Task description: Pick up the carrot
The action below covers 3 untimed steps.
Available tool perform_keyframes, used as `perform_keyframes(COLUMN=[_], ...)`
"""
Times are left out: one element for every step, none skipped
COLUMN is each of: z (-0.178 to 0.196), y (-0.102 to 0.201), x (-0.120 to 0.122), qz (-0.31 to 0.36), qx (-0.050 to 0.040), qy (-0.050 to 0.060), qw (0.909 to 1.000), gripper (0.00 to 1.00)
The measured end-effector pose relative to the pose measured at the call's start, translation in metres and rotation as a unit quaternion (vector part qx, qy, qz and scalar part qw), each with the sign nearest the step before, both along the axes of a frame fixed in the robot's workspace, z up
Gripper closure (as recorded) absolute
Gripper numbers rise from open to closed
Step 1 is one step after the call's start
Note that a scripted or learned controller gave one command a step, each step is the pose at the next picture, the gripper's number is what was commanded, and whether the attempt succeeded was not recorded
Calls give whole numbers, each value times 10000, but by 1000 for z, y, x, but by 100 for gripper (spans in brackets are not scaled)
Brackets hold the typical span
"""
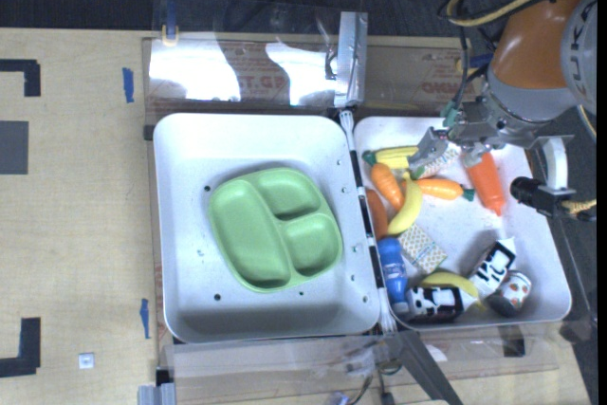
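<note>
Over in the right bin [555, 275], the claw [438, 147] hangs low near the back wall, at the end of the grey arm [541, 43] with its orange band. I cannot tell from this angle how its tips stand. Several carrots lie about it: one carrot [439, 189] rests flat just in front of the claw, another [487, 182] sits upright-ish to its right, a third [386, 184] lies to its left against a banana [409, 208]. None sits in the claw. The left bin [180, 232] holds a green divided plate [275, 228].
</note>
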<state>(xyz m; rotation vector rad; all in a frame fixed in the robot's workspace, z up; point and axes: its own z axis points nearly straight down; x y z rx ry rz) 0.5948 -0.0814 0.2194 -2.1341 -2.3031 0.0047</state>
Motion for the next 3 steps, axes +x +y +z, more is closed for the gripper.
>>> perform_keyframes(z=[-100, -134, -126], y=[-68, -68, -69], x=[13, 17, 18], qz=[1113, 2014, 2003], qx=[13, 10, 7], qy=[4, -17, -28], qw=[9938, 9795, 9797], gripper=[0, 0, 100])
